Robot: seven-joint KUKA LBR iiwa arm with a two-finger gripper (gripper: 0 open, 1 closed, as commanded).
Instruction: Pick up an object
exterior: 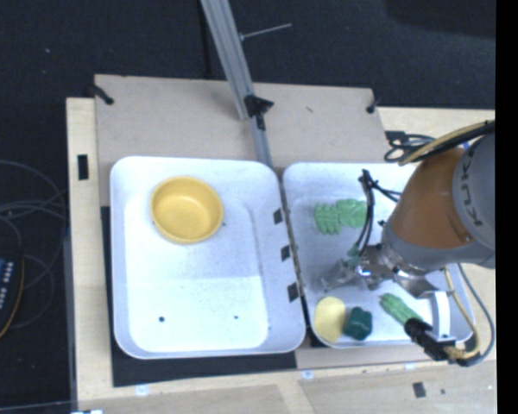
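Observation:
My gripper [346, 273] hangs low over the middle of the right bin [321, 178], below the orange-banded wrist [432, 205]. It is just above a pale yellow round object [330, 316] and a small dark green piece [358, 323] at the bin's front edge. A light green ridged object [339, 216] lies behind the gripper. To the gripper's right, a bright green piece [397, 307] lies partly under the arm. I see nothing held in the gripper.
A yellow bowl [187, 210] sits at the back of the left bin [123, 257]. A slanted metal rail [229, 50] runs from the top down to the divider between the bins. Cables [453, 317] loop off the wrist at the right.

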